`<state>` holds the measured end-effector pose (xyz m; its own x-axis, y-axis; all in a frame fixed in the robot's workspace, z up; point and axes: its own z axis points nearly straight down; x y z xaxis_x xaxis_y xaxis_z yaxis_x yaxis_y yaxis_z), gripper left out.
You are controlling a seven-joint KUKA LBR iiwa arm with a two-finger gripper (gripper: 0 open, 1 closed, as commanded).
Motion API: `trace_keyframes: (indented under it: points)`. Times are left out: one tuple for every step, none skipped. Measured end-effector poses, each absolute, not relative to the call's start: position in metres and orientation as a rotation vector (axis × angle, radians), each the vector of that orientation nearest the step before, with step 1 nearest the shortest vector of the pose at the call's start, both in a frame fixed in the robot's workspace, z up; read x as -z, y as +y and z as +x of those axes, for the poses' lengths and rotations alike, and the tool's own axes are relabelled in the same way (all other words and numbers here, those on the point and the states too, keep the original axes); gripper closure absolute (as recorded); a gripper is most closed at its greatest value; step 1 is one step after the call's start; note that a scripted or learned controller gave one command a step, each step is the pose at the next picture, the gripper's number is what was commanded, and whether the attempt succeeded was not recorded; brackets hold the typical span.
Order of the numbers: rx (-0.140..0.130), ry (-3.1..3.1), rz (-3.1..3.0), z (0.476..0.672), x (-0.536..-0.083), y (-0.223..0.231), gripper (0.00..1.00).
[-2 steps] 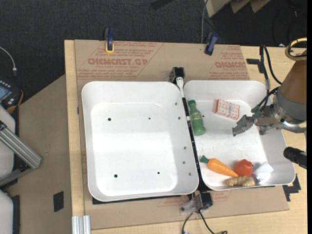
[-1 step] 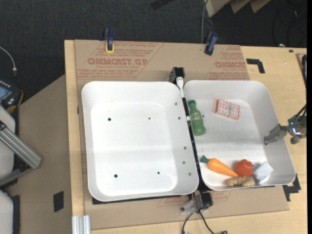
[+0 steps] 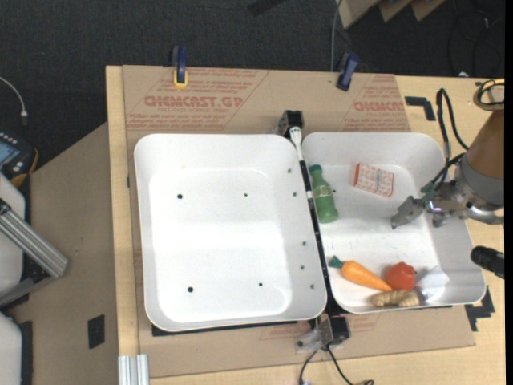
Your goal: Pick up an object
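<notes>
The right bin (image 3: 417,147) holds several objects. A green bottle (image 3: 323,193) lies along its left wall, and a red-and-white patterned packet (image 3: 373,180) sits near the back. At the front lie an orange carrot (image 3: 361,275), a red tomato-like ball (image 3: 401,275), a brown knobbly root (image 3: 397,298) and a pale clear item (image 3: 434,280). My gripper (image 3: 421,213) hangs over the bin's right middle, above bare floor, to the right of the packet and behind the tomato. It looks open, with nothing between its fingers.
The left bin (image 3: 152,215) is beside the right one, with a black divider strip (image 3: 309,215) between them. The bins rest on a cardboard sheet (image 3: 120,135) fixed by clamps at the back. Cables (image 3: 443,119) run near the arm at the right.
</notes>
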<state>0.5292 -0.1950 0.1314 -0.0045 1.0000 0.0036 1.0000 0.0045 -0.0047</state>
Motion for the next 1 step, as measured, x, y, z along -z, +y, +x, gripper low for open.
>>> trace_keyframes:
  points:
    - [0.015,-2.239,-2.208,0.5723,-0.1877,-0.0783,0.00]
